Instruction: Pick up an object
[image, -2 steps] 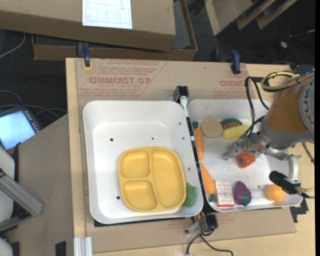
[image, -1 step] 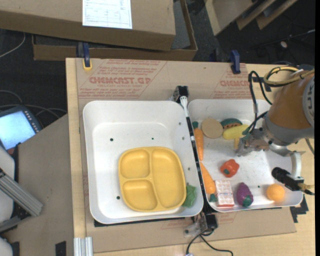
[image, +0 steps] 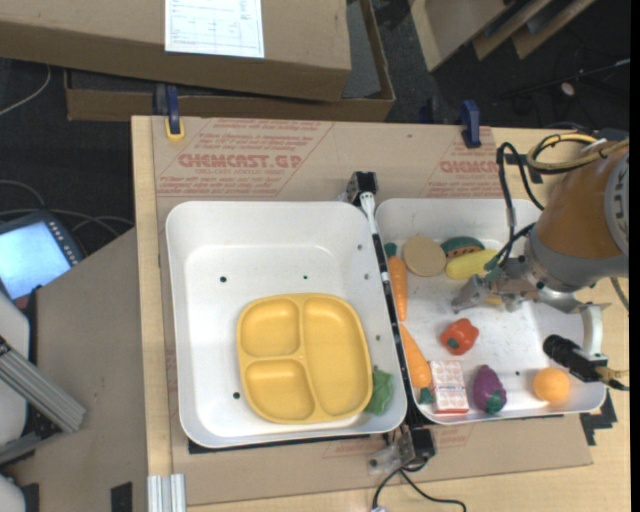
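The right bin (image: 520, 335) holds several toy foods. A red pepper (image: 459, 336) lies near its middle, with a tan round piece (image: 424, 256) and a yellow and green piece (image: 466, 257) at the back. Two orange carrots (image: 399, 285) (image: 415, 358) run along the left wall. At the front sit a pink and white box (image: 449, 386), a purple eggplant (image: 488, 388) and an orange (image: 551, 385). My gripper (image: 487, 293) hangs low over the bin floor, just above and right of the red pepper and in front of the yellow piece. I see nothing held in it.
The left bin (image: 200, 260) carries a yellow divided plate (image: 302, 356), with a green leafy piece (image: 381, 392) at the plate's right edge. The arm (image: 585, 225) and its cables cover the right bin's back right. Cardboard lies under both bins.
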